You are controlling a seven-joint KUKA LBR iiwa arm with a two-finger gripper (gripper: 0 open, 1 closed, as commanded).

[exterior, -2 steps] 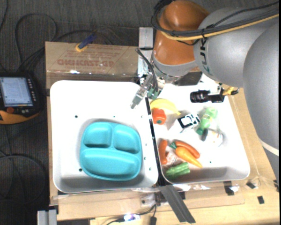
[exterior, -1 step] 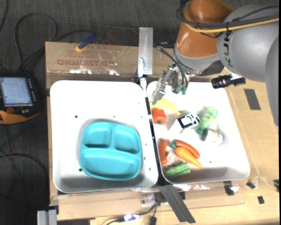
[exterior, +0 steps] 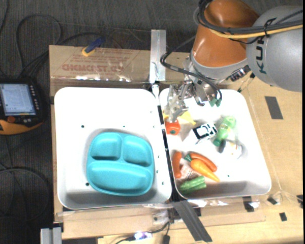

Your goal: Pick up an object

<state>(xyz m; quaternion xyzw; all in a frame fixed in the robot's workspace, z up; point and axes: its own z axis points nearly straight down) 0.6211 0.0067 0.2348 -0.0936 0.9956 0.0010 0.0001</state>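
Closest to the lens, looking at the grey arm [exterior: 274, 39] with its orange band [exterior: 221, 32], reaching in from the right and ending above the upper left corner of the right bin. Below it, seeing the brown table [exterior: 282, 151] carrying two shallow white bins side by side, their inner walls touching. Finding the left bin [exterior: 71, 116] holding a blue divided tray [exterior: 121, 161], lying flat toward the near edge. Noting the right bin [exterior: 254, 136] holding a loose scatter of small toy pieces, the candidates for picking. Off the table at far left, spotting a control pendant [exterior: 12, 103] with a lit screen on dark flooring. Back at the right bin, placing the end effector [exterior: 179, 104] low over the far left corner, just above a red-orange piece [exterior: 172, 128] and a yellow piece [exterior: 187, 120]; cannot tell whether released or clenched, and nothing visibly gripped. Toward the near edge, picking out an orange carrot [exterior: 204, 164] lying aslant, touching a reddish piece [exterior: 177, 164] on its left and a green vegetable [exterior: 193, 184] just below. Further right, seeing a green toy [exterior: 225, 127] near a small black-and-white item [exterior: 204, 131].
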